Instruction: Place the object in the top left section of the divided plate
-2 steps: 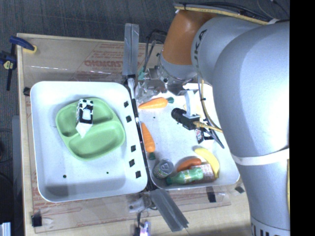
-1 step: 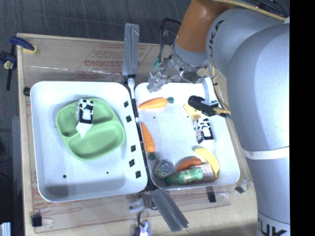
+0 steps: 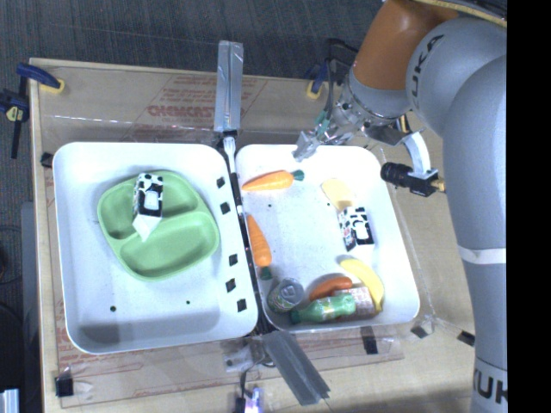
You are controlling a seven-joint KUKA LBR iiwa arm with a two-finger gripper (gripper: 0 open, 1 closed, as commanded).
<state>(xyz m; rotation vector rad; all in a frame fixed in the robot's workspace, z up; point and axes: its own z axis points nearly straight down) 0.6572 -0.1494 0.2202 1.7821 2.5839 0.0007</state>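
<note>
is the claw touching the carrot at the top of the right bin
Apart. The camera view shows bare white bin floor between the claw and the orange toy carrot with a green stem, which lies below and left of it.

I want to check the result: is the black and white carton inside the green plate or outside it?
Inside. The black and white carton lies on the green divided plate, in its upper sections.

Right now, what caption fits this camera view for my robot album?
Black-and-white carton on the green divided plate; the gripper hovers near a carrot in the right bin.
</note>
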